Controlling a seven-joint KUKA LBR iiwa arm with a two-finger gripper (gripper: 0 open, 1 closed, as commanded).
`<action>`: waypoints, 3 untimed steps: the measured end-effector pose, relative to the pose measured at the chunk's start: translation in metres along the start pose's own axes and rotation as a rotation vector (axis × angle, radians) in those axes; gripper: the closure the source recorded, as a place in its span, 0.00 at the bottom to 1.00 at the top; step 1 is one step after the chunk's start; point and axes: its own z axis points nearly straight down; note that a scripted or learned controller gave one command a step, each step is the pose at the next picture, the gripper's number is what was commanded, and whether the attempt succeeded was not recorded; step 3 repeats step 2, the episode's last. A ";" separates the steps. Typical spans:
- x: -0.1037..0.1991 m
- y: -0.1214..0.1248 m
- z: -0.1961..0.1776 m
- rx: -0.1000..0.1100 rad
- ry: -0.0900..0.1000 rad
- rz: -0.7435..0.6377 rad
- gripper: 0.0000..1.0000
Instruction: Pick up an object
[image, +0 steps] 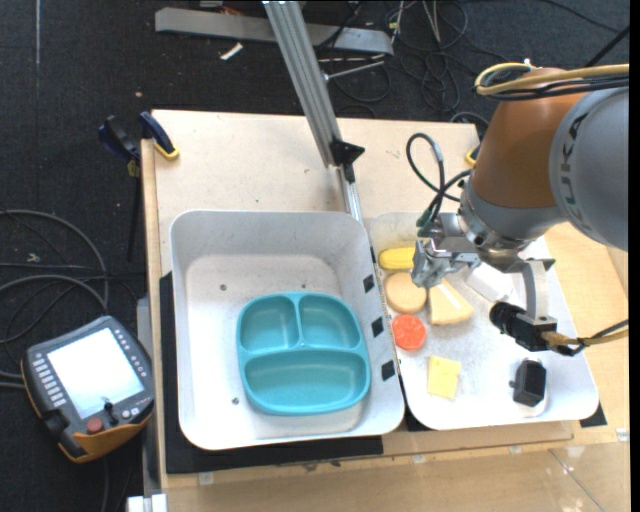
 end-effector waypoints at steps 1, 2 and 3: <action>0.054 0.019 -0.007 0.000 0.000 0.001 1.00; 0.108 0.035 -0.009 0.000 0.000 0.000 1.00; 0.108 0.035 -0.009 0.000 0.000 0.000 1.00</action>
